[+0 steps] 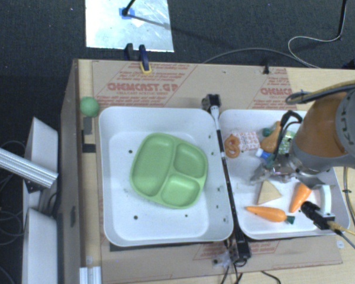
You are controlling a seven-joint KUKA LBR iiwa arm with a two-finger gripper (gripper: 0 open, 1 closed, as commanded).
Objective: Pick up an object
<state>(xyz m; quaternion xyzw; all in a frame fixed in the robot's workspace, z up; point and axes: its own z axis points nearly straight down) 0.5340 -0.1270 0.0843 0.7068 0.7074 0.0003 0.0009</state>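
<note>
The task is at an early or middle stage, as far as I can judge: no object is lifted yet. The gripper (271, 173) is down inside the right bin (244, 220), low over the floor of the bin, and the grey arm (331, 132) with its orange band covers much of the far right part of that bin. Just under the gripper lies a pale tan wedge-shaped piece (267, 190), and it looks like the thing the gripper goes for — but this is only my judgement. I cannot tell whether the gripper is spread or pressed together, and I see nothing clearly pinched in it.

Other candidates lie in the same bin: one carrot (267, 214) near the front edge, a second carrot (299, 197) standing more upright to the right of the wedge, a round pretzel-like object (231, 145) beside the dividing wall, and a small packet (247, 139) just right of it. The left bin (115, 218) holds a green divided plate (169, 170).

What remains is to close on one object and raise it free of the bin.

Several things are hard to read. The wrist hides what lies beneath it, an orange-brown object (272, 136) at the far side is partly covered, and the gripper itself is small and blurred — its contact with the wedge is not clear.
</note>
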